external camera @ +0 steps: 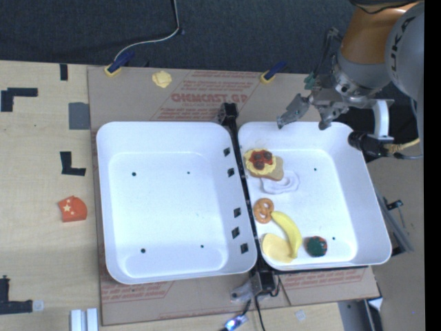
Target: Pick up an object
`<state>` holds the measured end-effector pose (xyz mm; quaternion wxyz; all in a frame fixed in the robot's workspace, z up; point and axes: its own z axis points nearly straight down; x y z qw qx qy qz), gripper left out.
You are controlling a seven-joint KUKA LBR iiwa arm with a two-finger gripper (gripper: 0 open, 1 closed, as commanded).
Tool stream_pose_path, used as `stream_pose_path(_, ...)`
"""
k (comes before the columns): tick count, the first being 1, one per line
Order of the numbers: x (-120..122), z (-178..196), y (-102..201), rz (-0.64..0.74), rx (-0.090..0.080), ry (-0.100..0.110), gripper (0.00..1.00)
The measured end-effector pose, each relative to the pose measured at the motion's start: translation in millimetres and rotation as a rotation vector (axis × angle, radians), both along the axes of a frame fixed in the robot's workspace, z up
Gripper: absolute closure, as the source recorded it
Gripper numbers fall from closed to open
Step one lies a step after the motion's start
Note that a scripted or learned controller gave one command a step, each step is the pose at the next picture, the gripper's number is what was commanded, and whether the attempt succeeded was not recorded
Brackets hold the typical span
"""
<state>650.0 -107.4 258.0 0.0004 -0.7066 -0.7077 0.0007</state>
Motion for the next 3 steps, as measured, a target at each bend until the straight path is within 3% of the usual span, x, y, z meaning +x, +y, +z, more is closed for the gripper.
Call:
stream_pose_path(1, -58.1, -85.2, 11.1, -0.002, 0.002, 0.01, 0.0)
stream_pose_path(2, -49.3, -177.2, 7.1, 0.0, -0.002, -0.002, 0.0)
stream_pose_path(3, -46.9, -159.6, 6.3, 0.0, -0.003, -0.008, 1.0)
